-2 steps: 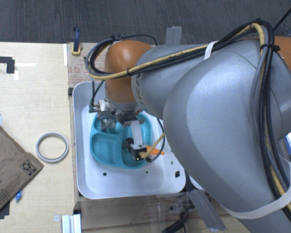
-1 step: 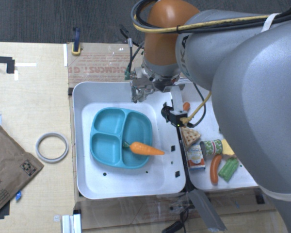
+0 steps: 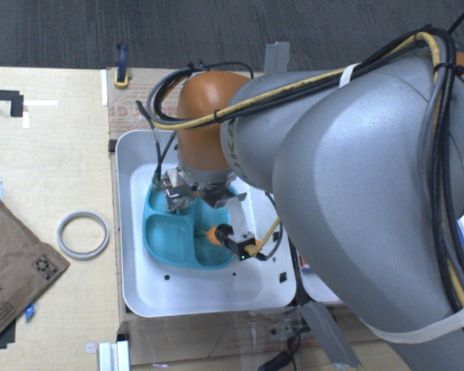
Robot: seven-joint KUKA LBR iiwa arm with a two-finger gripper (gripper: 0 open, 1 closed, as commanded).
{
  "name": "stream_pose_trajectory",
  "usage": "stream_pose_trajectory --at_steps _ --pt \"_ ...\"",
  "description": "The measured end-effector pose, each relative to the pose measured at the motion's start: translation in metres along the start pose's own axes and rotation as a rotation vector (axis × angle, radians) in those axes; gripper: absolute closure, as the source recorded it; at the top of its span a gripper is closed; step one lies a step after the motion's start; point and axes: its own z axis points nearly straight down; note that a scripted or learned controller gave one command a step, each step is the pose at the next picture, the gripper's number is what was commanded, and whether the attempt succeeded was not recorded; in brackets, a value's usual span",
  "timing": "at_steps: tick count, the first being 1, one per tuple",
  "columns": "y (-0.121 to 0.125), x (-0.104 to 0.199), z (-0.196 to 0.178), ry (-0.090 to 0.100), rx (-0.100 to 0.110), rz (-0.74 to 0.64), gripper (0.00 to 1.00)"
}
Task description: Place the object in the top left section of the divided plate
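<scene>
One gripper (image 3: 192, 195) hangs low over a teal divided plate (image 3: 170, 242), its fingers hidden under the wrist hardware, so I cannot tell their spread. Just right of and below the gripper, a small orange object (image 3: 214, 235) lies in the plate's right-hand section, touching a black fitting on the arm; whether anything pinches it is unclear. The plate sits in a shallow white bin (image 3: 193, 292). Above the gripper, an orange band (image 3: 205, 126) rings the grey arm (image 3: 356, 184), with black and yellow cables running along it. Well left of the gripper, on the pale bench (image 3: 46, 153), lies a roll of tape (image 3: 83, 233). Farther left, a brown cardboard box (image 3: 11, 273) shows the partly cut-off word "BOX".
</scene>
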Motion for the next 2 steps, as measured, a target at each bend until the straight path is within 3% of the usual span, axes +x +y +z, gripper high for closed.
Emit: stream_pose_trajectory --at_steps 1,2 --pt "0.020 -0.081 -0.038 -0.002 0.001 -0.076 1.00" --pt "0.062 -0.061 -0.014 -0.002 -0.006 0.089 1.00"
